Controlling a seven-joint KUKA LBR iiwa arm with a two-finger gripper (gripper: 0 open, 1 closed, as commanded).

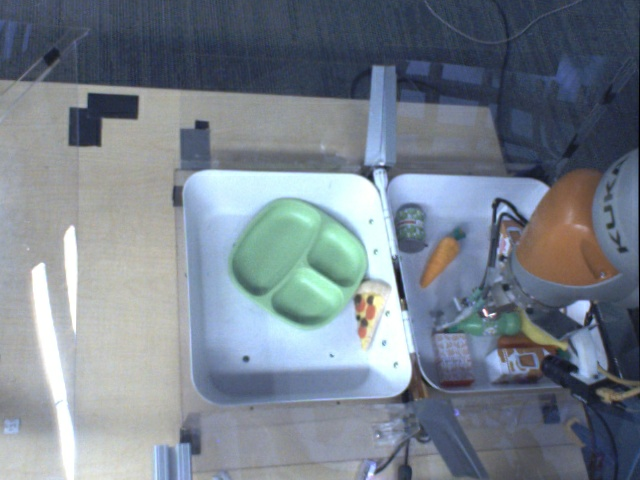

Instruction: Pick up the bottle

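Note:
The bottle (pixel 484 324) is green and lies on its side near the front of the right bin (pixel 470 190). My gripper (pixel 488 301) is low in that bin, right over the bottle's upper side and close to touching it. The grey arm with its orange band (pixel 562 240) comes in from the right and hides the back right part of the bin.
Around the bottle lie a carrot (pixel 441 256), a small can (pixel 410 225), a red and white packet (pixel 454 356), a brown carton (pixel 518 363) and a banana (pixel 545 334). The left bin (pixel 210 358) holds a green divided plate (pixel 298 260) and a pizza slice (pixel 370 313).

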